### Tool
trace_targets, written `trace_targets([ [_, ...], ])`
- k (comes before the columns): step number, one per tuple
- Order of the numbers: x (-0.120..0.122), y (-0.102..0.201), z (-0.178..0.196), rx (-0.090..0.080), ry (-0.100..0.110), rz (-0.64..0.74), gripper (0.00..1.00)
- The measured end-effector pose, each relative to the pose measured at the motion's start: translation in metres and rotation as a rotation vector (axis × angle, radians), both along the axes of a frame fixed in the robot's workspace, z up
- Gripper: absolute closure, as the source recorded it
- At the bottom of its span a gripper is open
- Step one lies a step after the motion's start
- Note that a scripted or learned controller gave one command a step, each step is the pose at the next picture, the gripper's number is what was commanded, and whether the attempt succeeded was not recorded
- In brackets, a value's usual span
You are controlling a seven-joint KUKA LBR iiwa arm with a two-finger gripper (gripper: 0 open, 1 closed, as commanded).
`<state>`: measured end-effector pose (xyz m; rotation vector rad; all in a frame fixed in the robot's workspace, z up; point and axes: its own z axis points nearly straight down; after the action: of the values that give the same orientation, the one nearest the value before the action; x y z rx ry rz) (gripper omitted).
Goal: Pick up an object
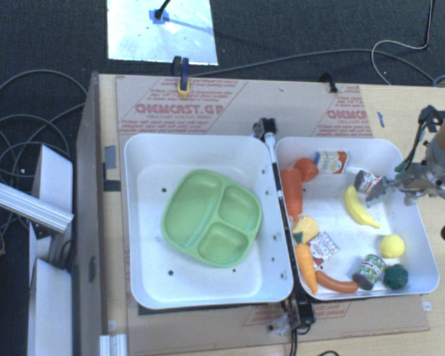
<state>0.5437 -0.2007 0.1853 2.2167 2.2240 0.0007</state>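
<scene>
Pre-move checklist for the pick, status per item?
1. Pincer over the right bin: ok, at its right side.
2. Target within reach: ok, small can sits at the pincer tip, banana just below.
3. Object between fingers: cannot tell, tip too blurred.
4. Clutter near target: not ok, banana and can lie close together.
5. Left bin out of the path: ok, it holds a green tray, apart from the arm.
</scene>
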Motion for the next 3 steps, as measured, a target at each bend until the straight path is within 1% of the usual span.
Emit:
trace_targets([
  [1, 0.045, 0.048, -0.028, 0.001, -0.001, 0.002, 0.00],
  [2, 0.053, 0.020, -0.094, 0.000, 0.002, -0.002, 0.00],
  [3, 0.055, 0.020, -0.082, -0.001, -0.003, 0.000, 1.00],
])
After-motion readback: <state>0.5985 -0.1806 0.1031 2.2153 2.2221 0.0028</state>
